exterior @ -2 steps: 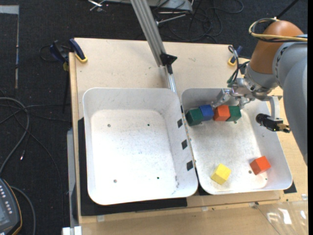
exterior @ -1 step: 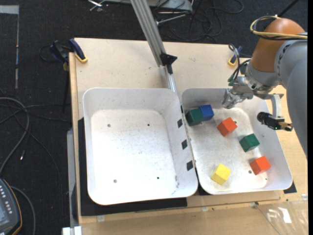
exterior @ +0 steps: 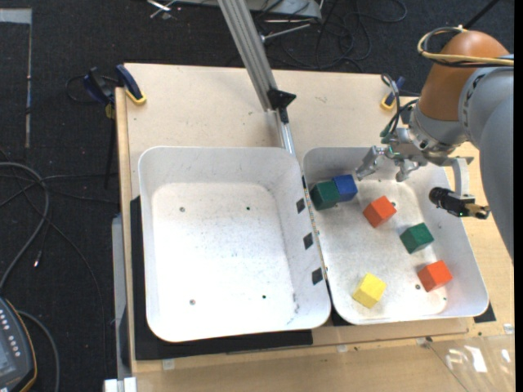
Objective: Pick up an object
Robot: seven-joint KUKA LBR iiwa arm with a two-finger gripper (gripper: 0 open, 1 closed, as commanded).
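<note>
Several small blocks lie in the right bin (exterior: 464, 300). A dark green block (exterior: 325, 193) touches a blue block (exterior: 346, 187) near the bin's far left corner. An orange block (exterior: 380, 211) sits in the middle, a second green block (exterior: 417, 238) to its right, a red-orange block (exterior: 434, 275) near the front right, and a yellow block (exterior: 369, 289) at the front. My gripper (exterior: 387, 165) hangs over the bin's far edge, open, with nothing between its fingers. It is above and to the right of the blue block.
The left bin (exterior: 155, 243) sits beside the right one. A slanted metal pole (exterior: 249, 43) runs down to the gap between the bins. Clamps (exterior: 129, 84) hold the bench's far corners. A black fitting (exterior: 453, 201) sits at the right bin's right rim.
</note>
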